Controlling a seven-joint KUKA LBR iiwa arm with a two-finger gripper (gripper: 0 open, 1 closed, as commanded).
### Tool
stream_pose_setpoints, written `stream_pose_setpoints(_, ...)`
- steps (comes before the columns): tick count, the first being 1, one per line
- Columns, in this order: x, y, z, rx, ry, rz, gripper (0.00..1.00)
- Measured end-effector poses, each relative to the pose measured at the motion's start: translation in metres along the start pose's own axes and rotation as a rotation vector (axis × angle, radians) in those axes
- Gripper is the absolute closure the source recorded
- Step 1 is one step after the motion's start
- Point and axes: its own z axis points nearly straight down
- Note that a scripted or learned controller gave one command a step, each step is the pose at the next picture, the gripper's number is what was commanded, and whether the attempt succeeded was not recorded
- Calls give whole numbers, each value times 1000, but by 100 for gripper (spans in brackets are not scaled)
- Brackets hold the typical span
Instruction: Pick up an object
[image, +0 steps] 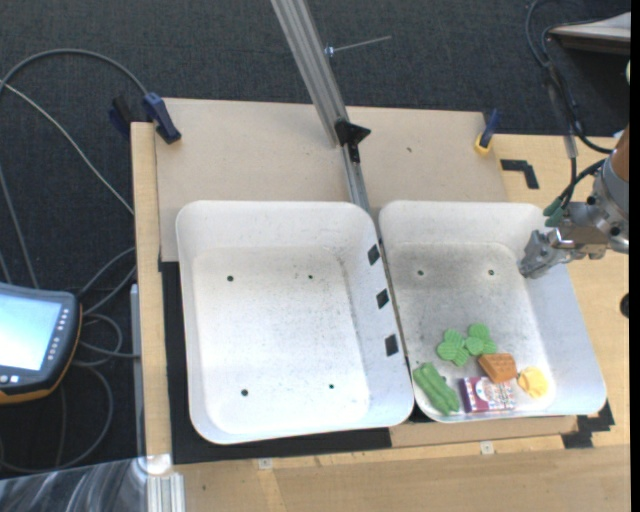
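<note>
Green, orange, yellow and purple items cluster in the near corner of the right bin (560, 330), against its front rim. A green leafy piece (464, 344) lies at the back of the cluster, with an orange block (497, 366) just beside it and a yellow piece (534, 381) next to that, nearest the bin's right wall. An elongated green piece (436, 388) lies at the left of the group, its long axis running from back-left to front-right. A purple and white packet (486, 394) lies flat with its long axis along the front rim. The tool (533, 256) hangs over the right bin's far right part, well apart from the cluster, which lies toward the camera and to the left of it. Nothing sits between its tips; how far open it is cannot be told. The left bin (200, 240) stands beside the right one on the table (250, 150).
</note>
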Motion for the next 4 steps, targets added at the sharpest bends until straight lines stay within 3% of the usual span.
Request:
stream_pose_setpoints(1, 46, 17, 18, 7, 2, 1, 100)
stream_pose_setpoints(2, 97, 34, 15, 1, 1, 0, 100)
stream_pose_setpoints(4, 198, 89, 45, 2, 2, 0, 100)
